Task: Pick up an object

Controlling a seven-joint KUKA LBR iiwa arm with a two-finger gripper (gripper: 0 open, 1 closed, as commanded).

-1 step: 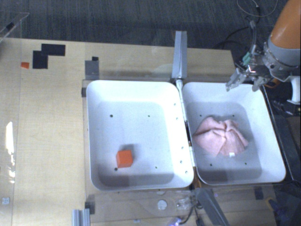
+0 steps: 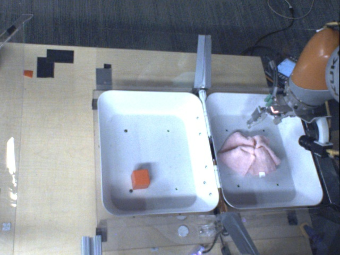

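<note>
From my remote station I look down on a pale wooden bench (image 2: pixel 53 158) carrying two shallow white plastic bins side by side. The left bin (image 2: pixel 154 102) and the right bin (image 2: pixel 305 193) meet along a grey metal divider rail.

The largest item is a crumpled pink cloth (image 2: pixel 248 154), lying bunched in the middle of the right bin, a little toward its near edge. I judge it light, soft and floppy; it should give under the fingers and not slip, and a raised fold near its centre looks like the best place to pinch.

The arm's two-finger gripper (image 2: pixel 264 114) hovers over the far half of the right bin, just beyond the cloth and apart from it. I cannot tell how wide it stands; nothing appears to be between its tips.

Smallest, a small orange block (image 2: pixel 141 179) sits in the left bin near its near left corner. I judge it light and rigid, best squeezed across two opposite flat sides.

There is open bin floor around both items, so approach room looks generous.
</note>
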